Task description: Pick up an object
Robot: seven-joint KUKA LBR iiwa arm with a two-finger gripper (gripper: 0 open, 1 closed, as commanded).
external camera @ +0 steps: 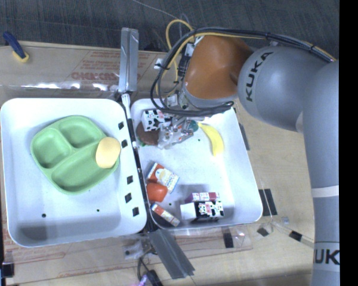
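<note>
My gripper (174,131) hangs low over the far left part of the right bin (238,177), below the orange band of the arm. It sits right beside a brown round object (145,137) and a small black-and-white carton (150,120). A yellow banana (213,139) lies just to its right. Nearer the front of that bin are a white-and-orange packet (164,176), a red tomato-like piece (156,192), a small red-and-white box (166,214) and a cow-patterned carton (204,207).
The left bin (24,219) holds a green divided plate (56,145) with a yellow lemon-like object (107,152) on its right edge. A metal divider bar (129,64) runs between the bins. The arm's grey body fills the right side.
</note>
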